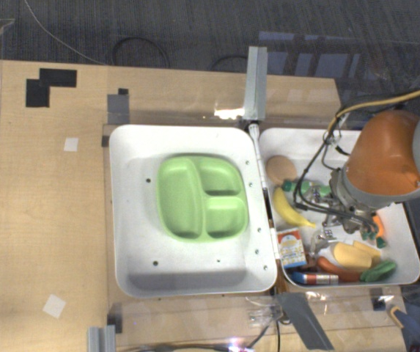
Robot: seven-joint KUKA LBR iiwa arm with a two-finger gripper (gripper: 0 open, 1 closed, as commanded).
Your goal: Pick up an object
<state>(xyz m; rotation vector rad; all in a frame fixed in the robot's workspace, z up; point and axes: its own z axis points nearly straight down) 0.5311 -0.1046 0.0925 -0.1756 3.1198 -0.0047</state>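
The arm's gripper [332,231] hangs low over the middle of the right bin [413,259], among the clutter — whether it is spread or pinched on anything cannot be told. A banana [289,210] lies just beside it toward the bin's left wall, a brown round object [281,169] sits near the far-left corner, and a small carton [292,248] rests by the near-left edge. The left bin [129,196] carries a green divided tray [201,196] at its centre.
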